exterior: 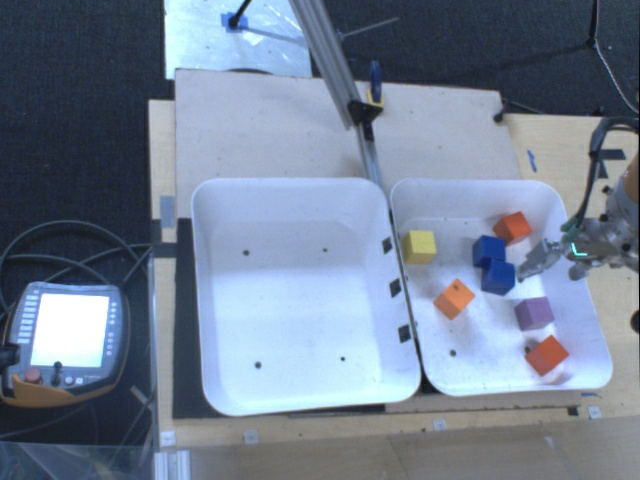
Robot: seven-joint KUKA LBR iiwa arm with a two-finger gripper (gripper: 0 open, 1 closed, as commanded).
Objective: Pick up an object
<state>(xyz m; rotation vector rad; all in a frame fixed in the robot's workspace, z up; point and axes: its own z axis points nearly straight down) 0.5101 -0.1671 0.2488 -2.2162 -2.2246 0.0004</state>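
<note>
Tool over the right bin, beside the blue blocks

My tool [538,259] sits just right of the blue blocks [493,264] in the right bin [590,368]; I cannot tell its opening. They look light, rigid; I'd pinch flat opposite faces.

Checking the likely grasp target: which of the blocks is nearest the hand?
The lower blue block: it lies right beside the hand, closer than the purple block or the orange ones.
</note>
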